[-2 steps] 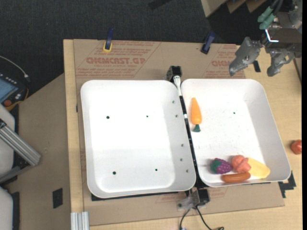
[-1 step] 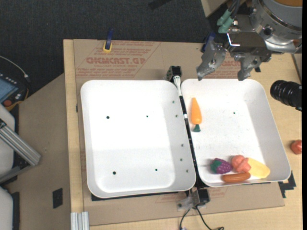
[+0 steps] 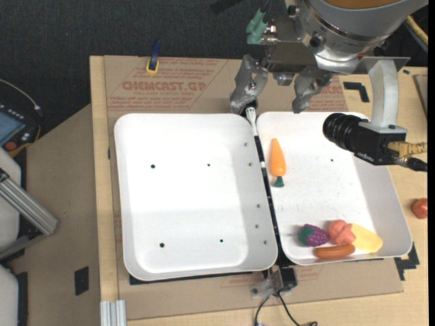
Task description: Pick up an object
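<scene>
Here the gripper (image 3: pixel 273 95) hangs above the far edge of the bins, fingers spread apart and holding nothing. The toy carrot (image 3: pixel 276 157) lies below it in the right bin (image 3: pixel 353 189), close by its left wall, untouched.

robot lab: arm (image 3: pixel 353 5), white bins (image 3: pixel 183 189)

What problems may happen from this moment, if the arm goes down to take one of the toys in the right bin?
1. The open end effector hangs over the far rims where the bins meet; lowered straight, a finger may strike a rim.
2. The carrot lies close to the right bin's inner wall, leaving little finger space.
3. The grapes, sausage and neighbours touch, so several may shift together.
</scene>
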You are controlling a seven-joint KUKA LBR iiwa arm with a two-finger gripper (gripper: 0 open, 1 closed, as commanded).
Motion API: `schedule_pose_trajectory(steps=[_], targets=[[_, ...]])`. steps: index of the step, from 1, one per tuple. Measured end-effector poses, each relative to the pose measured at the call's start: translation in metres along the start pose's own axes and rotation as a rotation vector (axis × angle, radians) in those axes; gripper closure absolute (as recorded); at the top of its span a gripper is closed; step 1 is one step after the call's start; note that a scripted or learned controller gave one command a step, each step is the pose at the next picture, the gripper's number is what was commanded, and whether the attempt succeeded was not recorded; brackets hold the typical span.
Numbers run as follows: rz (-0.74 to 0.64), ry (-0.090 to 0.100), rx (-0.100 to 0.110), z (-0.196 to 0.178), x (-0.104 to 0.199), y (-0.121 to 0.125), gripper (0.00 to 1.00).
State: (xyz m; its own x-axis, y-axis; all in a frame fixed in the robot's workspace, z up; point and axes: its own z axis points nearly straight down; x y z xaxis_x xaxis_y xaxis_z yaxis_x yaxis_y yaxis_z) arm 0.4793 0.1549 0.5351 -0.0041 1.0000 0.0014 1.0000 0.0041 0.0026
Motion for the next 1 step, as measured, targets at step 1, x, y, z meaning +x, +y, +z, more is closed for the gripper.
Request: schedule_pose_trajectory(steps=[1], targets=[[0.000,0.001,-0.002,0.0000,0.0691,0.0161,0.00]])
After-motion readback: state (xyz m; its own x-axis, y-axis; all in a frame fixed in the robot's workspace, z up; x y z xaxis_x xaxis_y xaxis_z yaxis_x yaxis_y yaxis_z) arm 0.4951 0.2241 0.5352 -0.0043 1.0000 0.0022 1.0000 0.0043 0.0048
